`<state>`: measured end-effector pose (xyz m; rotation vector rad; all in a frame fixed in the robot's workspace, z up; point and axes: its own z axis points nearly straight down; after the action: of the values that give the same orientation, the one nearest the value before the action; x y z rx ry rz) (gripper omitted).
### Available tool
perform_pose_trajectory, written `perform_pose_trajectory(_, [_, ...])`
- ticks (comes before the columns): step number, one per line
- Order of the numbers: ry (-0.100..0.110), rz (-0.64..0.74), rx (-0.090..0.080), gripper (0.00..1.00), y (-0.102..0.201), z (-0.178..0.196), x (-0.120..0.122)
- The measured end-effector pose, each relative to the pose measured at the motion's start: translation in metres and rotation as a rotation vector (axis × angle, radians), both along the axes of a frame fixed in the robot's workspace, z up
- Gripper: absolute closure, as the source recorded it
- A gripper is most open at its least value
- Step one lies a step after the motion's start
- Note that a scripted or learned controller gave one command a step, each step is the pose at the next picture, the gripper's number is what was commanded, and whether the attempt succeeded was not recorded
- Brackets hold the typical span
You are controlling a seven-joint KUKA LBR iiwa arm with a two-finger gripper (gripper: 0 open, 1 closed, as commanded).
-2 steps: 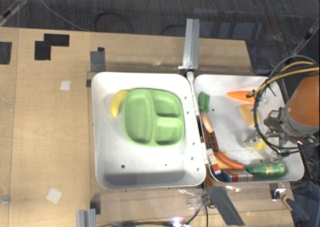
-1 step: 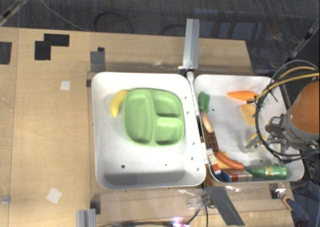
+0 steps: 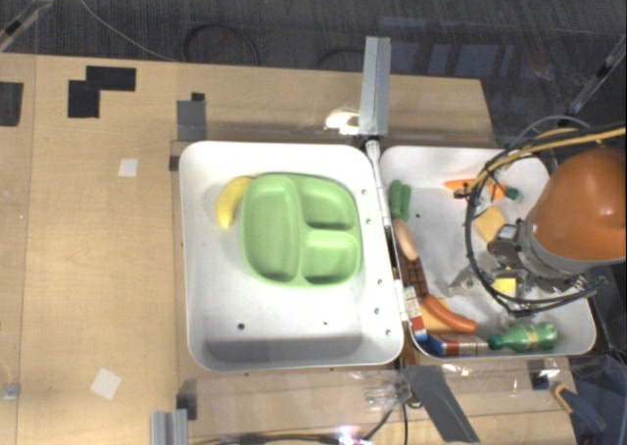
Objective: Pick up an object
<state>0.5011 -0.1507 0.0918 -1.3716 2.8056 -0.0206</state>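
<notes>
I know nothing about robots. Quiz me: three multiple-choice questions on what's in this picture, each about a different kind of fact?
1. Where does the green divided tray lie?
A. left bin
B. right bin
C. on the bench

2. What colour is the banana beside the tray?
A. red
B. yellow
C. blue

3. How does the green bottle sit?
A. upright
B. hanging in the air
C. lying on its side

Answers: 1 A, it sits inside the left bin. 2 B, it is plainly yellow. 3 C, it lies along the right bin's near edge.

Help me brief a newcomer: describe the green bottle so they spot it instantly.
Look in the right white bin, along its near edge. The green bottle lies there on its side, below the gripper; unlike the orange-red sausage beside it, it is green.
</notes>
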Motion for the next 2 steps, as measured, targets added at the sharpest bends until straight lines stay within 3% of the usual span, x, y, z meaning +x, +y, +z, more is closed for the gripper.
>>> perform_pose_trajectory(1, [0.005,0.113,0.001,0.0,-0.013,-0.002,0.09])
perform_pose_trajectory(2, [0.007,-0.065,0.004,0.0,0.012,-0.002,0.09])
